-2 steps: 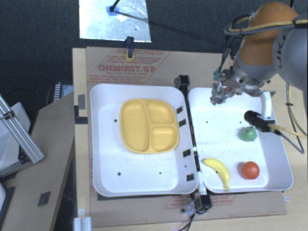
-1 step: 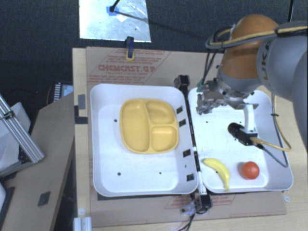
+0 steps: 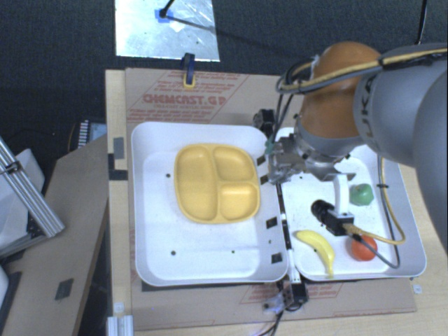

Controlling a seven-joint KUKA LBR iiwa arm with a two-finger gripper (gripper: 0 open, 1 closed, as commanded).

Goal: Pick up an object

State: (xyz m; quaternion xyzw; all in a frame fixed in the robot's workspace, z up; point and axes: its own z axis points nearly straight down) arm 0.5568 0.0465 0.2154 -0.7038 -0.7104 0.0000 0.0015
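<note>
Camera view: looks down at a slant on both bins, with the arm entering from the right.
Left bin (image 3: 203,247): white and shallow; it holds a yellow plate (image 3: 213,184).
Yellow plate: three compartments, lying flat in the upper middle of the left bin, its right edge near the divide between the bins.
Right bin (image 3: 409,240): white, set just beside the left bin; its upper part is covered by the arm.
Banana (image 3: 318,247): yellow and curved, near the front left corner of the right bin, lying on the floor apart from the gripper.
Orange-red fruit (image 3: 362,248): round, just right of the banana, near the front edge of the right bin.
Green object (image 3: 361,194): small and rounded, towards the right side of the right bin, behind the orange-red fruit.
Arm (image 3: 399,110): grey, with the orange band (image 3: 336,93) above the wrist; it hangs over the back of the right bin.
Gripper (image 3: 280,166): low over the divide between the two bins, at the left edge of the right bin, near the plate's right rim.
Grip state: cannot tell from this angle whether it is released or clenched; nothing is seen held in it.
Cardboard sheet (image 3: 185,96): tan with red lettering, under both bins.
</note>
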